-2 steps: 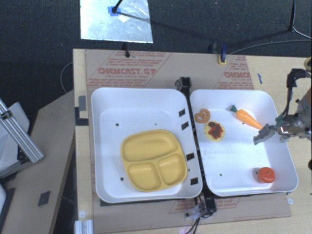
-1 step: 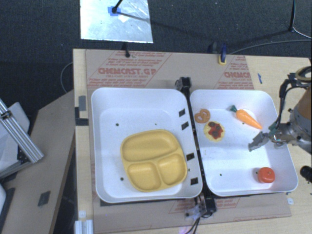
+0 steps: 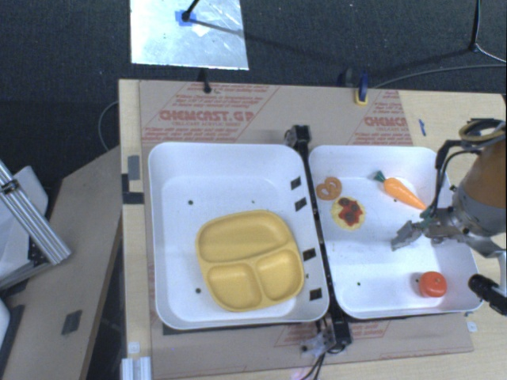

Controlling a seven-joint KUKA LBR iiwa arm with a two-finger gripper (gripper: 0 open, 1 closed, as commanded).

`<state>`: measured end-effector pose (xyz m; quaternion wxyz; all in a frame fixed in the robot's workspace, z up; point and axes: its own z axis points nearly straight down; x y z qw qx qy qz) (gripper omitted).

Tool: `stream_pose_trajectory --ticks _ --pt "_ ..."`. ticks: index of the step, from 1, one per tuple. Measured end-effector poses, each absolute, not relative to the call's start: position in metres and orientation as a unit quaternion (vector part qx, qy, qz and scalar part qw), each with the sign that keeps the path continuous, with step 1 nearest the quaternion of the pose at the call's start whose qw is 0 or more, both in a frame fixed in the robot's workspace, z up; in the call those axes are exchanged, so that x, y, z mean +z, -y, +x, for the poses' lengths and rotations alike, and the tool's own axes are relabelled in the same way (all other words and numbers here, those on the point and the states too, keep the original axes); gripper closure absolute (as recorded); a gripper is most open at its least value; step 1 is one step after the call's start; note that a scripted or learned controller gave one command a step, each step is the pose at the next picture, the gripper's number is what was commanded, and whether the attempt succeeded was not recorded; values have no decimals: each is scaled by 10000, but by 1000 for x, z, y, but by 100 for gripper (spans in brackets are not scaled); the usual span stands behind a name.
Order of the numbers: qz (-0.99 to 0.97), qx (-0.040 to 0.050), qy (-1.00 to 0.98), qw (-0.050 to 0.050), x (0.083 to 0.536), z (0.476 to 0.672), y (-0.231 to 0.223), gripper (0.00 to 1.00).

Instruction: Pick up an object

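At the far left, a metal frame (image 3: 28,220) is cut off by the picture's edge, so its full shape cannot be made out. Beyond the bench, on dark carpet, lies a shiny grey sheet (image 3: 188,24) with a small blue piece on it.

The left bin (image 3: 170,165) holds a yellow divided tray (image 3: 249,258), set toward its near right part; the tray has one long compartment on the far side and two smaller ones on the near side, and nothing can be seen in any of them. Black clips run along the seam where the two bins meet.

The right bin (image 3: 372,303) holds four small items. A pretzel (image 3: 329,188) lies near its far left, and just beside it, nearer, lies a small round pizza-like piece (image 3: 349,212) with red topping; whether the two touch is hard to tell. A toy carrot (image 3: 401,191) lies farther right, toward the far wall, its green end pointing left. A red tomato-like toy (image 3: 432,284) sits near the near wall, to the right.

The arm comes in at the right edge and is partly cut off there. The gripper (image 3: 405,236) hangs over the right bin, between the carrot and the tomato, apart from both. Its fingers point left and are blurred and small; I cannot tell how far the jaws stand apart, and nothing can be seen between them.
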<state>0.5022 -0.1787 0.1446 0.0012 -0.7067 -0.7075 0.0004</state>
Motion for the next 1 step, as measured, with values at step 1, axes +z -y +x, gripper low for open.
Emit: stream_pose_trajectory --ticks 1 --pt "-7066 4 7076 18 86 508 172 0"
